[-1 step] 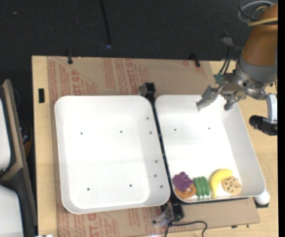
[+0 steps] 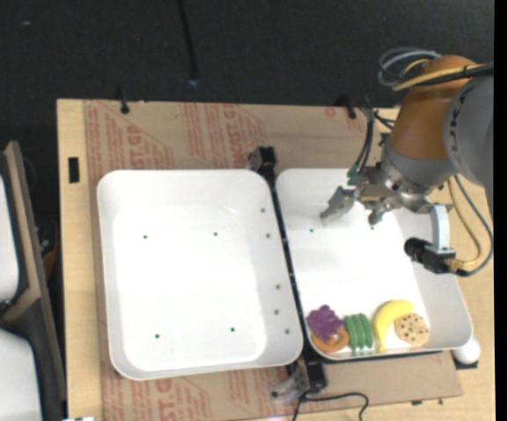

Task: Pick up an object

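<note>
My gripper [image 2: 356,209] hangs over the upper part of the right bin [image 2: 346,261], open, with nothing between its two fingers. Along that bin's near edge lie several toy foods: a purple grape bunch [image 2: 325,322] on an orange piece [image 2: 328,344], a green ribbed piece [image 2: 359,332], a yellow piece [image 2: 391,314] and a round tan cookie [image 2: 410,327]. The gripper is well above and behind them, apart from all of them.
The left bin [image 2: 188,270] lies beside the right one, with a black divider [image 2: 282,244] between them. A brown board [image 2: 183,134] lies under both bins. Black cables and a black clip [image 2: 429,254] hang at the arm's right side.
</note>
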